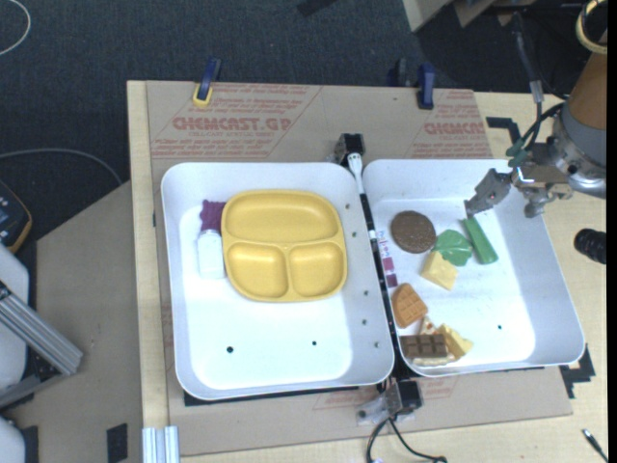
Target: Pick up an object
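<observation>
Gripper (509,193) sits over the upper right part of the right bin (540,287), coming in from the right edge; jaws look spread apart, one dark finger (485,192) angled out to the left, nothing between them. Arm wrist (588,133) is at far right, grey.

Right bin contents, all toward its left half: brown round cookie (414,231) near the top left; green leaf-shaped piece (453,247) just right of it; green stick (479,239) touching or just beside the leaf, lying below the gripper's left finger; pale yellow cheese wedge (441,271) under the leaf; orange waffle-like piece (410,304) lower left; brown chocolate-bar piece (428,345) at the bottom edge with a small yellow bit (457,342) touching it. Striped pen-like item (387,258) lies along the bin's left wall.

Left bin (270,355) holds yellow divided tray (284,242) in its upper half, three compartments, right side up. White bottle (209,254) with purple item (211,213) above it, both just left of the tray, touching or nearly so.

Bins sit side by side on a brown cardboard sheet (241,114) clamped at top.
</observation>
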Available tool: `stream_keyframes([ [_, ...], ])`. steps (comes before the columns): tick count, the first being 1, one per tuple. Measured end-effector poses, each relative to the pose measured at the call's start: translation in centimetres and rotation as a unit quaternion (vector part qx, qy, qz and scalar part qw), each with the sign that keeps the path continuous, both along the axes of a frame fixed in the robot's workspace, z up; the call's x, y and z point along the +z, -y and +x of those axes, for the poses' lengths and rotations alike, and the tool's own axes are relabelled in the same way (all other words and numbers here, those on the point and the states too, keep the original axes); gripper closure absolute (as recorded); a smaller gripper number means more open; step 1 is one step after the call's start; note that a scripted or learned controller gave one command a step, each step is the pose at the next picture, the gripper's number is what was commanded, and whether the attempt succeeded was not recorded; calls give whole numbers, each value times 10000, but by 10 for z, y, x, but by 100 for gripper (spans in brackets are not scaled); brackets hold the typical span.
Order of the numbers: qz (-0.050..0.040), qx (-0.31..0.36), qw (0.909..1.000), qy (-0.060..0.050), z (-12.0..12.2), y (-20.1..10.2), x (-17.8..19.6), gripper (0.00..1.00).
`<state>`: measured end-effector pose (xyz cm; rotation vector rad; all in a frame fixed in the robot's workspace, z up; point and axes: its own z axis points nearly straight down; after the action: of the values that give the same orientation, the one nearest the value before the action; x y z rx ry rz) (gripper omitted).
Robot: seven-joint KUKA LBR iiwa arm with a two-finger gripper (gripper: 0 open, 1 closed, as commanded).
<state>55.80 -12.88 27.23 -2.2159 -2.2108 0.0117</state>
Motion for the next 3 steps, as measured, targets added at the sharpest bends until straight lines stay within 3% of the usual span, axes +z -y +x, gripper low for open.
stream_keyframes([
  [1, -9, 12, 10000, 57, 2, 0, 6, 0],
  [3, -2, 8, 10000, 31, -2, 4, -80, 0],
])
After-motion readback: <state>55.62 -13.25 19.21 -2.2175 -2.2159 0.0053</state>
